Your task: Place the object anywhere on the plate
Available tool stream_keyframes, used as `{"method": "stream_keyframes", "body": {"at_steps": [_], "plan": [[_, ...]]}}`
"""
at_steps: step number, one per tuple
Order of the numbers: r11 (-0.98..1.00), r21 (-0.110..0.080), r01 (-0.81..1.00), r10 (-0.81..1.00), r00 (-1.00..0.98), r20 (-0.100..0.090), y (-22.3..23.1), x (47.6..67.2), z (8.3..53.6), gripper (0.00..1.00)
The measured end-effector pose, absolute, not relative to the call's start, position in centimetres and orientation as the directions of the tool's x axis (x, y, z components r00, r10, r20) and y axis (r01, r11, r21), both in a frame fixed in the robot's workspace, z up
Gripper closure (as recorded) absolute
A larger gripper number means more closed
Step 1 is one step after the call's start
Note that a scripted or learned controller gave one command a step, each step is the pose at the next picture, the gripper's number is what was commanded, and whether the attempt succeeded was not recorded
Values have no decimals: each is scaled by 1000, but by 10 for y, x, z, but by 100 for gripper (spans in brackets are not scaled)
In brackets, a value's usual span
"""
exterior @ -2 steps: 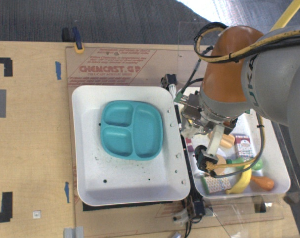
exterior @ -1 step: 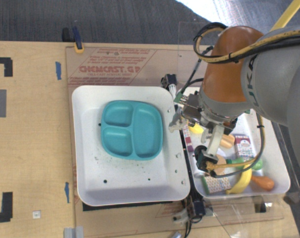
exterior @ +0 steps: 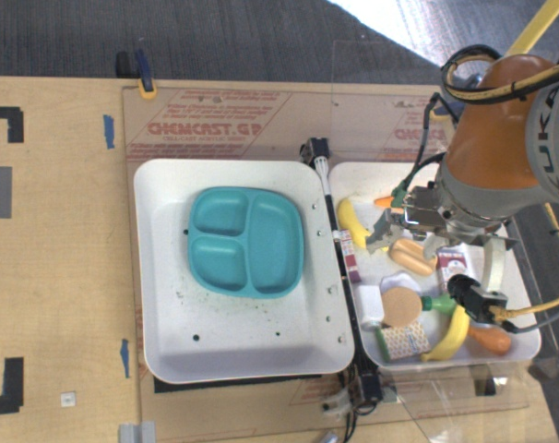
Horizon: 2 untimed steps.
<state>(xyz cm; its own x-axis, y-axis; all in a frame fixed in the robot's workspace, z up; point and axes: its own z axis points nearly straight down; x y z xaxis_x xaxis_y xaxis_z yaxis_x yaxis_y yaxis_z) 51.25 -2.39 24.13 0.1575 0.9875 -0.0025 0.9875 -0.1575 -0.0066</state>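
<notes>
Left bin point(exterior: 160, 275): a teal divided plate point(exterior: 246, 241)
Right bin point(exterior: 529, 344): bananas point(exterior: 350, 221), hot dog point(exterior: 411, 255), carrot point(exterior: 489, 340), other toy food
Gripper point(exterior: 434, 247): above the right bin, grip cannot be told

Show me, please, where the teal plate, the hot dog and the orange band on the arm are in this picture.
Teal plate point(exterior: 247, 242): camera view, on the ridge between its compartments.
Hot dog point(exterior: 412, 257): camera view, on the middle of the bun.
Orange band point(exterior: 501, 123): camera view, on its broad upper face.
</notes>
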Motion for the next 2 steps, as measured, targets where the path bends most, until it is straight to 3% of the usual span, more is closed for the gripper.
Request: {"method": "stream_keyframes", "body": {"at_steps": [1,2], "plan": [[-154,-5,988,988,154,-1,-21,514,251,100],[-217,-12,976,976,217,1,37,520,200,100]]}}
